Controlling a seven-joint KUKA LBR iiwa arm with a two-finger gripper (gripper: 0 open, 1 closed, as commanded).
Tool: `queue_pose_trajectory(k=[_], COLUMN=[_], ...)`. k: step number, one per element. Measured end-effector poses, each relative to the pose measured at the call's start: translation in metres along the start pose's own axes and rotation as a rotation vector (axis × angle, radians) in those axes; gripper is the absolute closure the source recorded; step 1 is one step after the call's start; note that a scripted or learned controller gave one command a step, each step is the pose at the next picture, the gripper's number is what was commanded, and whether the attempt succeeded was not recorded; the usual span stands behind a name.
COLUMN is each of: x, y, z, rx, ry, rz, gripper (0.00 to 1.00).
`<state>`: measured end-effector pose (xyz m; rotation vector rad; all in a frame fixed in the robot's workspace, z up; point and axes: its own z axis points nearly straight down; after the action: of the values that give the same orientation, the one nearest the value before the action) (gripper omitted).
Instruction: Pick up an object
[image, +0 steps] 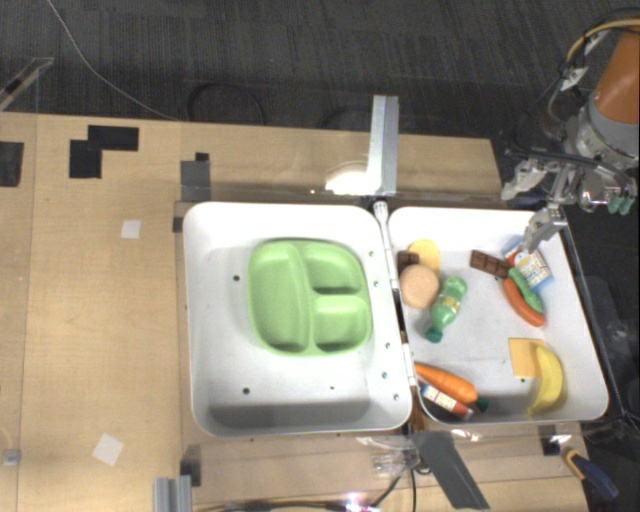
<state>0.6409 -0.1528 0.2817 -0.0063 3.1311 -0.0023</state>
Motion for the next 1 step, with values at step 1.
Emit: queue_pose_trajectory(k=[1], x=[0.0601], y=[0.0167], z=[0.1226], rx=[-0.004], ry=[0.010], rz=[-0.108], gripper=[0.00])
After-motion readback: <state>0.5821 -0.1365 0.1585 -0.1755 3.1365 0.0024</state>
